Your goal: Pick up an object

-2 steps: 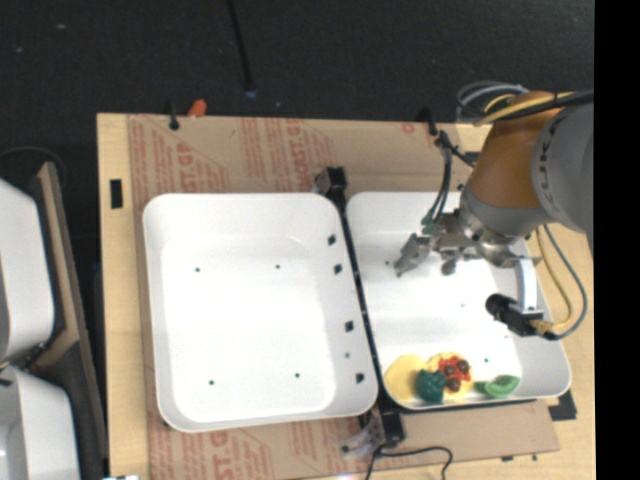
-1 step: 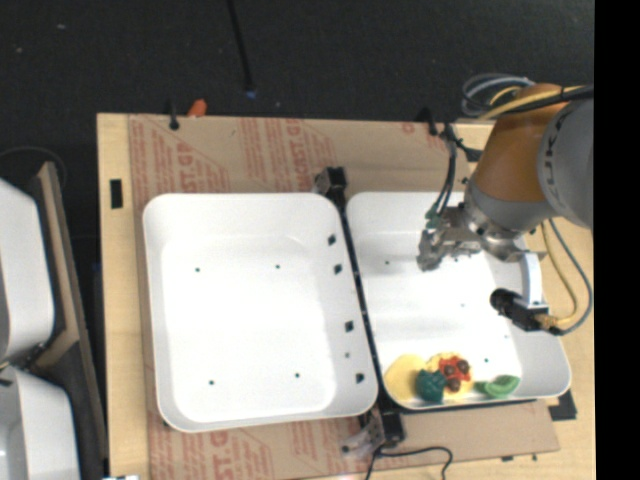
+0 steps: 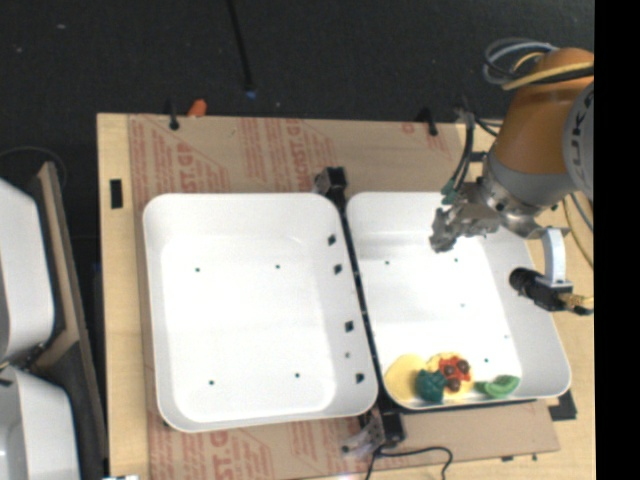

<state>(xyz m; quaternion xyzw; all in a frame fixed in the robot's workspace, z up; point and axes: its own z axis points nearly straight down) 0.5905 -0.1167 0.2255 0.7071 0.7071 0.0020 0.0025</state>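
Bench (image 3: pixel 250 158): flat tan board with red printed lettering, matte, black clamps along the edges.

Left bin (image 3: pixel 160 268): shallow white plastic tray, rounded corners, smooth semi-gloss floor with a few small dark dots.

Black divider strip (image 3: pixel 352 288) runs between the two bins, with small black clips down it.

Right bin (image 3: pixel 520 328): same white moulded tray, same dotted floor. All objects sit bunched in its near corner, against the front wall:
- yellow piece (image 3: pixel 402 376), flat, rounded, pale, smooth, leftmost of the pile
- teal lump (image 3: pixel 430 388), irregular shape, on the yellow piece
- red item (image 3: pixel 456 368), small, bumpy, with dark spots, just behind and right of the teal lump
- green piece (image 3: pixel 500 384), elongated, curved, glossy, rightmost, just beside the others

Hand (image 3: pixel 445 230): dark grey metal, blocky, hovering over the far part of the right bin, well apart from the pile. Nothing visible in it; cannot tell how far open it is, too dark and small.

Arm (image 3: pixel 540 128): grey housing with a smooth orange band, cables looped at the top.
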